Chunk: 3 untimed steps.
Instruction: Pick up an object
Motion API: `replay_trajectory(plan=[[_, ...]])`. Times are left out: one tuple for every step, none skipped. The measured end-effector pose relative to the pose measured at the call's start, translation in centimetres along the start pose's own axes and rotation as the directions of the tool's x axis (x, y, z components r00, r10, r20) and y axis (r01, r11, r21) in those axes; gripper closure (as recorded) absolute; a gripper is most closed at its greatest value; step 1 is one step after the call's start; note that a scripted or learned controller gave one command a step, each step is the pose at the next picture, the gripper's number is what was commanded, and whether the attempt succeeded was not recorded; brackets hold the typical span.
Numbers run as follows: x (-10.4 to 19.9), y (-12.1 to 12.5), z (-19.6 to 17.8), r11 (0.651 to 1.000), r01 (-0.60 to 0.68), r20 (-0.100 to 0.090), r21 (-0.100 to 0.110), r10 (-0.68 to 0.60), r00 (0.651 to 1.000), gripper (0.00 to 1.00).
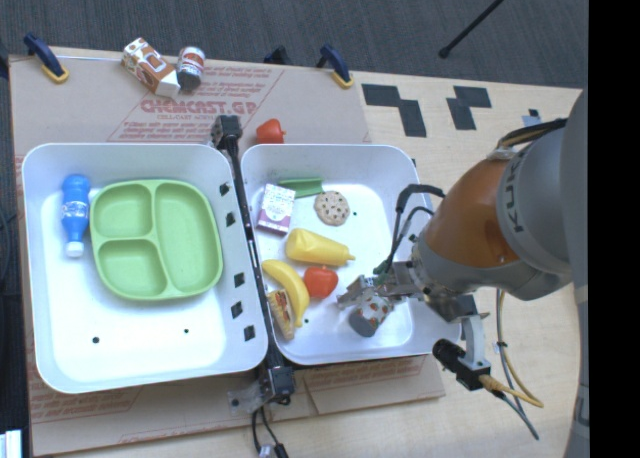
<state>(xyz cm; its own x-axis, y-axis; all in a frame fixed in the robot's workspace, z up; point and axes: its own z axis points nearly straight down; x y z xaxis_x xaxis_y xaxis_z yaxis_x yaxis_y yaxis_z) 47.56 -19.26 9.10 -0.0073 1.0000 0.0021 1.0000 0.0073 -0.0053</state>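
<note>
The right bin (395,171) holds a banana (285,284), a yellow squash-like piece (316,246), a red tomato (321,281), a cookie (331,208), a small pink and white box (275,209) and a green strip (301,186). My gripper (366,298) is low in this bin's front right corner, just right of the tomato. A small grey object (364,324) lies right under it, touching or nearly touching. The orange wrist band (470,226) sits above the bin's right wall.
The left bin (60,346) holds a green divided plate (155,238) and a blue bottle (75,212). On the cardboard behind the bins lie a red piece (270,131), a small carton (148,64) and a can (190,66). A snack packet (280,317) lies under the banana.
</note>
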Motion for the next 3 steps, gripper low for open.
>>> replay_trajectory(plan=[[0.0, 0.1, -1.1, 1.000, 0.005, 0.001, -0.001, -0.005, 1.000, 1.00], [-1.9, 13.5, -10.2, 1.000, -0.002, 0.004, -0.008, 0.002, 1.000, 1.00], [4.2, 15.1, -12.4, 1.000, -0.001, 0.002, -0.008, 0.001, 1.000, 1.00]])
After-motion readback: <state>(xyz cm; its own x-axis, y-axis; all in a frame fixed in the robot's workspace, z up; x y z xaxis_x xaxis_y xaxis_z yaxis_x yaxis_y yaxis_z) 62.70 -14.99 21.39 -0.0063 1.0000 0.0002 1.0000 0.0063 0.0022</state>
